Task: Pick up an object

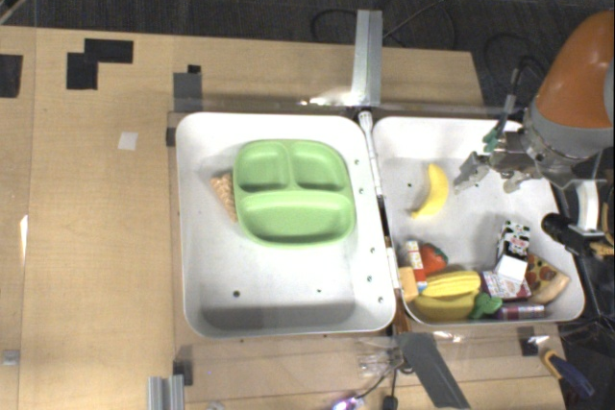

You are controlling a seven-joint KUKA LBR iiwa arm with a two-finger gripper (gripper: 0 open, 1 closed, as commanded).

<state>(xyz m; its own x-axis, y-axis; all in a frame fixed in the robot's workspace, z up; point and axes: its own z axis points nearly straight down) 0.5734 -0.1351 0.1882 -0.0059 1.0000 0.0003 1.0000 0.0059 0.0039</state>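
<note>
tool [485, 170] over right bin [461, 221] | released, grasping nothing | banana [432, 190] just beside

light: bright, even | shadows: soft | focus: slightly blurry throughout

Pale wooden bench [96, 235], flat top, black square patches near far left corner. Two shallow white plastic bins directly on it, side by side, touching along inner edges: left bin [279, 302], right bin [452, 144]. Upright grey metal post [369, 53] at far side, between bins. Dark carpet beyond bench.
</note>
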